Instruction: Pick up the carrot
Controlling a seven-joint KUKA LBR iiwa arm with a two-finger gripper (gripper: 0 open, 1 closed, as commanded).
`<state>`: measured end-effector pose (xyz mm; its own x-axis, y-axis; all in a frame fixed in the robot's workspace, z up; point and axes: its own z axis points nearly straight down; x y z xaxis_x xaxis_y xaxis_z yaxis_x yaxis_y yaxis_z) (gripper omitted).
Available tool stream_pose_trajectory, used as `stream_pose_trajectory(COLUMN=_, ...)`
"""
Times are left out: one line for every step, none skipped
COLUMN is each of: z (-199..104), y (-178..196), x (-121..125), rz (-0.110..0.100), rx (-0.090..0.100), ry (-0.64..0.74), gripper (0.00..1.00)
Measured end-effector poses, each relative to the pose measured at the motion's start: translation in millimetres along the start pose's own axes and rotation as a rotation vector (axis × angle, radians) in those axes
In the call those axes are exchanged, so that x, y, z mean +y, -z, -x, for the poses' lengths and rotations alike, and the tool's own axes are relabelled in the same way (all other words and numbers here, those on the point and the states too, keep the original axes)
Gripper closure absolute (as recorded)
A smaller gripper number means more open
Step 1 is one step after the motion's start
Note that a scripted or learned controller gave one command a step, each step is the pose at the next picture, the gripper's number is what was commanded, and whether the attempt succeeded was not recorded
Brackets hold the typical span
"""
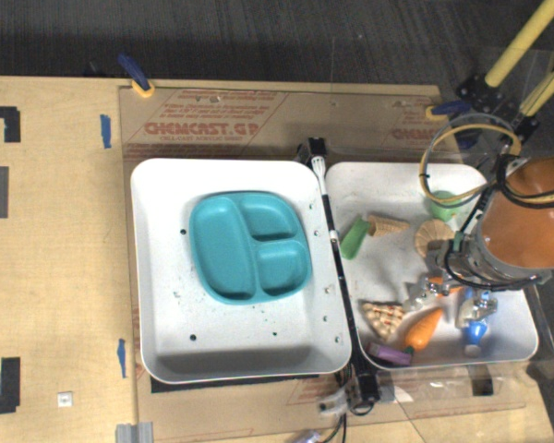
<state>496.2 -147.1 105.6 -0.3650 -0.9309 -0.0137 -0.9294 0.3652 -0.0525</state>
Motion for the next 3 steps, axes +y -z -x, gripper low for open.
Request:
stream_pose_trajectory(z=-13.4, y=-14.6, x=5.8, rz=0.032, rx=0.009, ry=-0.206, gripper=0.0)
stream_pose_trajectory(z=-9.3, y=-1.4, x=1.5, rz=0.021, rx=0.002, ry=-0.205, gripper=1.0)
stream_pose_trajectory(z=-5.6, y=8.9, x=-1.0, rz=0.014, rx=-0.005, ry=-0.205, gripper=1.0)
